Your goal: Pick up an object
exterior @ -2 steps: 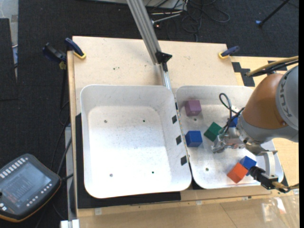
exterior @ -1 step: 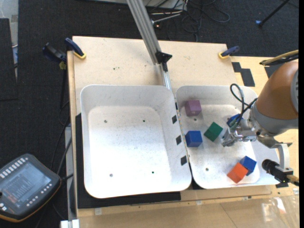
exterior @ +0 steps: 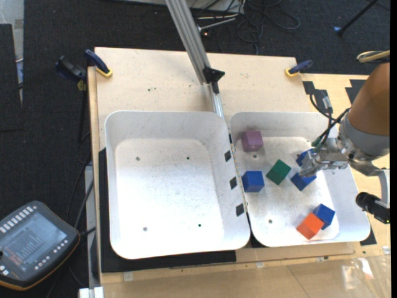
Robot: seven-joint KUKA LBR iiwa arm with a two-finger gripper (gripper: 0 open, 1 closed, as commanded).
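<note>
Gripper (exterior: 308, 168) is down in the right bin (exterior: 347, 231), over by its right side, sitting right on top of a dark blue block (exterior: 303, 180); honestly can't tell what its grip is doing or whether it has the block, too small and blurry. Going near to far: closest to the camera there's an orange block (exterior: 309, 226) touching another blue block (exterior: 324, 215) at the front of that bin. Next back, a blue cube (exterior: 252, 181) by the left wall and a green block (exterior: 279, 172) just beside the gripper's block. Farthest is a purple block (exterior: 252, 140). Left bin (exterior: 124, 129) sits alongside.
</note>
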